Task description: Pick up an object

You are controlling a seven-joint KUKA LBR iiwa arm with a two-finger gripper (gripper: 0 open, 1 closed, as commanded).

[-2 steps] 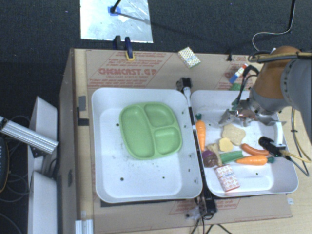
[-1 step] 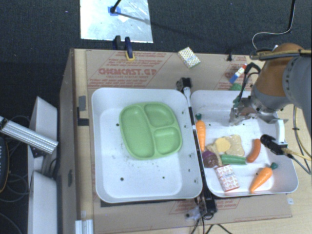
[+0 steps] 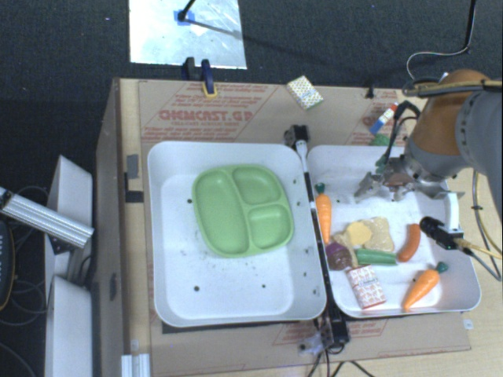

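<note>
Fingers (image 3: 376, 185) low over the right bin's (image 3: 471, 289) back half; can't tell if they're spread or closed, nothing visibly between them. Candidates sit just ahead, bunched in the bin's front half: beige food pieces (image 3: 369, 232), green bean pod (image 3: 376, 256), orange pepper (image 3: 409, 242), two carrots (image 3: 323, 214) (image 3: 421, 286), small box (image 3: 366, 285). Left bin (image 3: 169, 297) carries a green divided plate (image 3: 242, 210). Reads as pre-grasp positioning.

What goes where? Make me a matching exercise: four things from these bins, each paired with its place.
Things:
1. green plate
2. carrot
3. red-patterned box
4. gripper

Places:
A. front edge of the right bin
B. over the back of the right bin
C. left bin
D. right bin, along the divider between the bins

Pairs: 1-C, 2-D, 3-A, 4-B
</note>
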